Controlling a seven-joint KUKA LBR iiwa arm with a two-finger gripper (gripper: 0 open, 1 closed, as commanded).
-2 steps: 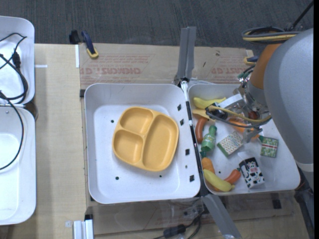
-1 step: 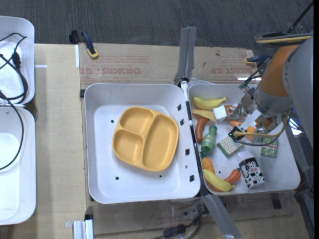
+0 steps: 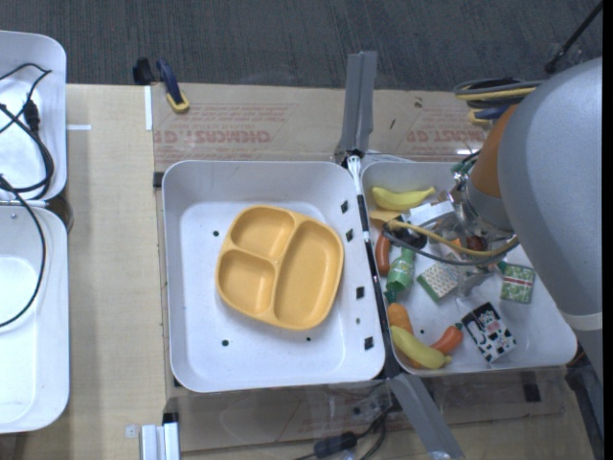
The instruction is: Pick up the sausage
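Sausage (image 3: 383, 254) lies just right of the bin divider (image 3: 367, 247), upright along that wall | yellow plate (image 3: 280, 266) left of divider, unused | tool (image 3: 466, 220) right of divider, over clutter; spread or pressed together, cannot tell.

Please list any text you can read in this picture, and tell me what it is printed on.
"CHEMICALS": red print, upside down, on the cardboard behind the bins; more letters follow, too faint to read.
Green packet: print too small to read.
Black-and-white card: pattern, nothing legible.
Green bottle: label blurred.
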